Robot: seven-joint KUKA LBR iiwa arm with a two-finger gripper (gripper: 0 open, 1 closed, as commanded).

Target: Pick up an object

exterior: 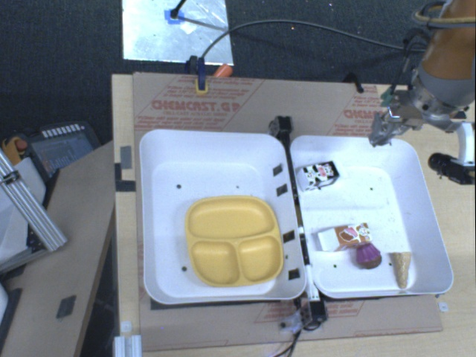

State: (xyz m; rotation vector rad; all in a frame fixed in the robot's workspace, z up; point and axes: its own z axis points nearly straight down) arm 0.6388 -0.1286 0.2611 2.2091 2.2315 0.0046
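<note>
Hovering over the far right corner of the right bin (416, 199), at its back rim — that is where the gripper (381, 134) sits, hanging from the grey arm (446, 58) with its orange band. Nothing visible between the tips; too small and blurred to judge how wide they stand, so cannot tell whether open or closed. Apparently high and off to the corner, probably so as to keep the bin floor in the camera's sight before a descent.

Nearest below and to the left of the gripper: a small black-and-white packet (318, 175), lying flat near the divider between the bins. Farther toward the camera from the gripper, clustered near the front of the same bin: a white-and-orange wrapper (344, 236), just beside it a purple lump (367, 256), and to that lump's right a pale cone (401, 268) lying on its side near the front wall. Well to the left of the gripper, across the divider, a yellow divided tray (233, 241) resting flat in the left bin (163, 169).

Judging by position, no pick yet made. Likeliest candidate — the packet, being closest and standing apart from the others, so less risk of nudging a neighbour. Clustered pieces at the front likely harder to take singly.
</note>
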